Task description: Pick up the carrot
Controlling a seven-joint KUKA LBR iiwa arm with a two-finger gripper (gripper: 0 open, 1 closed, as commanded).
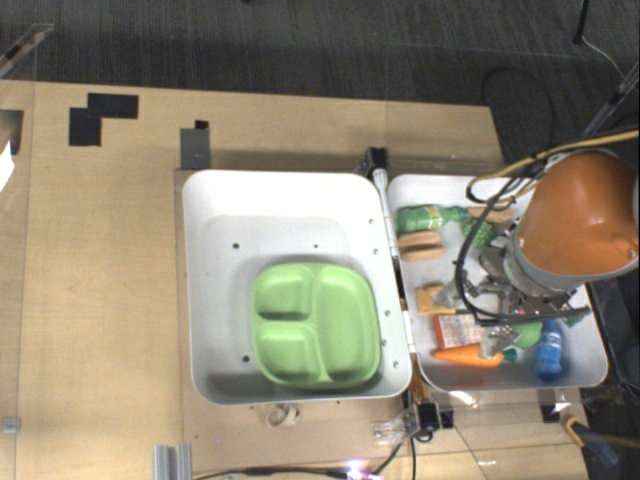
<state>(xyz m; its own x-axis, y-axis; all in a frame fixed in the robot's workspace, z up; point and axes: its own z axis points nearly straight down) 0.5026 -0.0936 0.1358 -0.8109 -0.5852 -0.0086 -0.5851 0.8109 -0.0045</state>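
Orange and tapered, the plastic carrot (468,357) lies flat near the front wall of the right-hand shallow white bin (590,368). I see my two-finger gripper (497,344) just above its thick end, touching or nearly so, but I cannot tell its state from here. A blue bottle (549,353) sits just beside. The green divided plate (317,320) rests in the left-hand white bin (215,218).

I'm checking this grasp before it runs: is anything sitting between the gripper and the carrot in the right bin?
Nothing visible does. The gripper hangs right over the carrot's right end in the right bin. A blue bottle lies to its right and a red-and-white packet just behind the carrot, both beside the path.
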